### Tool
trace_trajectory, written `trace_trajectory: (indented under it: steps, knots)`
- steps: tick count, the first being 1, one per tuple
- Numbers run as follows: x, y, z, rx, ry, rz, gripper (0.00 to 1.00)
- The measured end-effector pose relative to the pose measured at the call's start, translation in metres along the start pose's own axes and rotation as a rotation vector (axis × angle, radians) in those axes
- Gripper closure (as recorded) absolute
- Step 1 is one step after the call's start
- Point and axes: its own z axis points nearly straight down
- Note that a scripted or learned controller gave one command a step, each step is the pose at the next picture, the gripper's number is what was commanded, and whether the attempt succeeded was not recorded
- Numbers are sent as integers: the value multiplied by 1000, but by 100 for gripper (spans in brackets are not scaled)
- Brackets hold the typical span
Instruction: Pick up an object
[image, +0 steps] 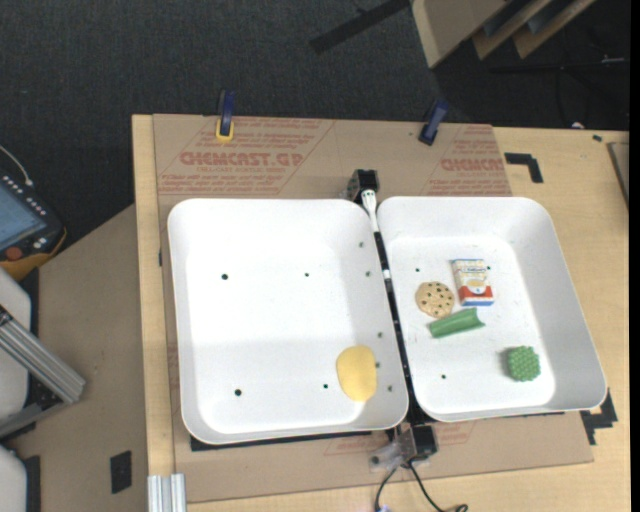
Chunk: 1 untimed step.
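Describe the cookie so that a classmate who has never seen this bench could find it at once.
Start at the right-hand white bin. Near its middle sits a small cluster; the cookie is its leftmost piece, beside the small carton and above the green stick. It alone is round, tan and dark-speckled.

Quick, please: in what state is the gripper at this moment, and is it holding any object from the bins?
Gripper: its state cannot be told from the camera view. The yellow oval object lies in the left white bin, unheld.

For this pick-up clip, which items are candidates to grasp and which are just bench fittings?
Candidates to grasp:
yellow lump, left bin
cookie, right bin
small carton, right bin
green stick, right bin
green block, right bin

Fittings:
left bin
right bin
two clamps
cardboard sheet
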Motion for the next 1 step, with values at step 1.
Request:
trace_trajectory:
  steps: [1]
  knots:
    - [27, 0, 1, 7, 3, -1, 100]
